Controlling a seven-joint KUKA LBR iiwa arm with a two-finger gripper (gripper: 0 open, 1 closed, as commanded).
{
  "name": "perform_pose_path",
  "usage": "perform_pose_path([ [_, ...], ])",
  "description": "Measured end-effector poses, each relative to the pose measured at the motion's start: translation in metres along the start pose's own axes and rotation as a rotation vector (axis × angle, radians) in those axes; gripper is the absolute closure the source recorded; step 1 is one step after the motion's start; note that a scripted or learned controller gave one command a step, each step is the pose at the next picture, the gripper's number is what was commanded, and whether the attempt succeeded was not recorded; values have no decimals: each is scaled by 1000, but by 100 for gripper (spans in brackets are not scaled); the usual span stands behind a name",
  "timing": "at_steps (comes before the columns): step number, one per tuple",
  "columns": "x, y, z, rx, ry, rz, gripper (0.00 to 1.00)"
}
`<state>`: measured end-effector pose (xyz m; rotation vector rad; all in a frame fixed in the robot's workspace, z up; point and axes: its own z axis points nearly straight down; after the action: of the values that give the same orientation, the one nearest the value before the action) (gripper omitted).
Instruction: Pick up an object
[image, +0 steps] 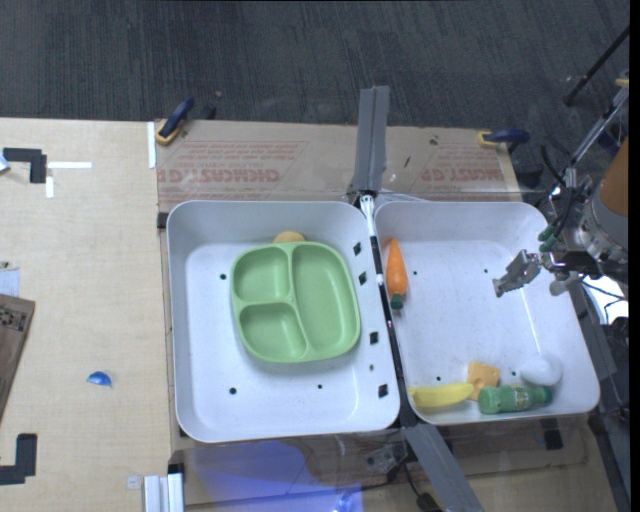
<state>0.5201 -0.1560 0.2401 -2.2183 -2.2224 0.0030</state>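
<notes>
Camera view: carrot (396, 268) lengthwise, tip up.

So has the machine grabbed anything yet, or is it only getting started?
Nothing looks picked up yet. The pincer hangs over the right bin, near its right wall, with nothing visible between its tips. The carrot, banana, green bottle and white ball all lie in that bin, apart from it. The green plate sits in the left bin. The whole grab is left.
</notes>
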Motion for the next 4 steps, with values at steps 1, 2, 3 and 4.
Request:
perform_pose_path([
  [1,42,-31,123,0,1,-296,0],
  [2,49,44,149,-2,0,-319,0],
  [3,53,117,148,-3,-1,-231,0],
  [4,-13,133,65,-4,-2,-126,0],
])
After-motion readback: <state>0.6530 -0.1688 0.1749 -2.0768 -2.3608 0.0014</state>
